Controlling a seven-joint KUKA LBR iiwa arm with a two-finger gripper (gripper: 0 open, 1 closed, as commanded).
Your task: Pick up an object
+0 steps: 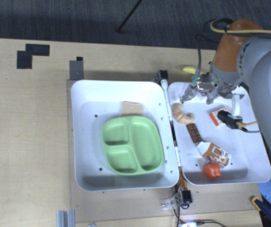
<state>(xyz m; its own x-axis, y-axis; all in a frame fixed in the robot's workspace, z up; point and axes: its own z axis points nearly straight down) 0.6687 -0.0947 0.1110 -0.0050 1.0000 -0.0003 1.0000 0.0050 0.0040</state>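
**A:** Start at the left of the frame. What's there?

**B:** The left bin (83,126) holds a green divided tray (131,144), with a tan flat piece (131,108) peeking out just behind it. Nothing there is near the arm, so I judge the pick belongs to the right bin (254,171).

**A:** And what can be picked in that one?

**B:** Moving rightward: a pale croissant-like pastry (181,113) near the bin's upper-left corner, a brown bar (194,133) just below it, a white and orange packet (215,153) with a red tomato-like object (212,170) touching its lower edge, and a small orange piece (214,117) toward the centre.

**A:** Where's the gripper (199,94)?

**B:** In the upper part of the right bin, above and slightly right of the pastry. Its two fingers are spread apart, nothing between them, touching no object that I can see.

**A:** So how should this step be done well?

**B:** The pastry looks the nearest candidate. I'd centre the spread fingers over it, straddle its narrow width rather than its length, and descend fully before closing. It sits close to the bin's wall, so the left finger needs room there, or it may catch the rim. The brown bar lies flat, probably harder to grip.
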